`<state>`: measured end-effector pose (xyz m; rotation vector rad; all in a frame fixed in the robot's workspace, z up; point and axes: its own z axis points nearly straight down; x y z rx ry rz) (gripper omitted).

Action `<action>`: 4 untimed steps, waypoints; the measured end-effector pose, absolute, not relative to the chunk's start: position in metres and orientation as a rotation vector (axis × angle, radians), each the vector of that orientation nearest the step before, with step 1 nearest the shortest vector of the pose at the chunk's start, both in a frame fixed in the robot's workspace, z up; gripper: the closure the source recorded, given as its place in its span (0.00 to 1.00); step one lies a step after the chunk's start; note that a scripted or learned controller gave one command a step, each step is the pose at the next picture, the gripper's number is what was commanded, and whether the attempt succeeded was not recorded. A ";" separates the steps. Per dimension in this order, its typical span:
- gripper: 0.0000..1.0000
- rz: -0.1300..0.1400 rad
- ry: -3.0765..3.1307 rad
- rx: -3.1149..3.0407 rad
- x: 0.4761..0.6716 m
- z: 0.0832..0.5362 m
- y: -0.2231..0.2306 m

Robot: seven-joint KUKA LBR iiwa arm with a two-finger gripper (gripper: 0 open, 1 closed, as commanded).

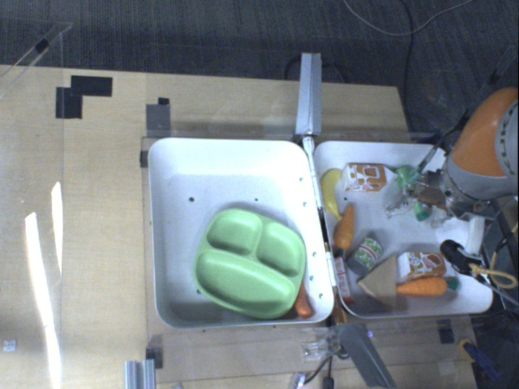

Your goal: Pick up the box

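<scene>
Camera view has the arm reaching in from the right, its gripper (423, 191) low over the far right part of the right bin (483, 300). I cannot tell how its jaws stand or whether anything is between them; the metal there is a blur.

Just left of it, near the far wall, lies a small box (364, 177), orange and white. I judge this the approach step: next comes settling squarely over the box and closing.

A second small carton (424, 262) lies nearer, touching a carrot (420, 287). A banana (329, 191), another carrot (345, 227) and a can (367, 252) share that bin. The left bin (174, 185) holds a green divided tray (250, 262).
</scene>
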<state>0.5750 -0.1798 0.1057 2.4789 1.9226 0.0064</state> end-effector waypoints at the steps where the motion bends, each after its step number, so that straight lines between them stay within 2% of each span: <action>1: 0.00 0.012 1.965 2.442 0.539 0.089 -0.121; 2: 1.00 0.021 1.964 2.437 0.541 0.101 -0.120; 3: 0.00 0.021 1.964 2.437 0.541 0.101 -0.120; 4: 0.00 0.010 1.877 2.509 0.538 0.088 -0.183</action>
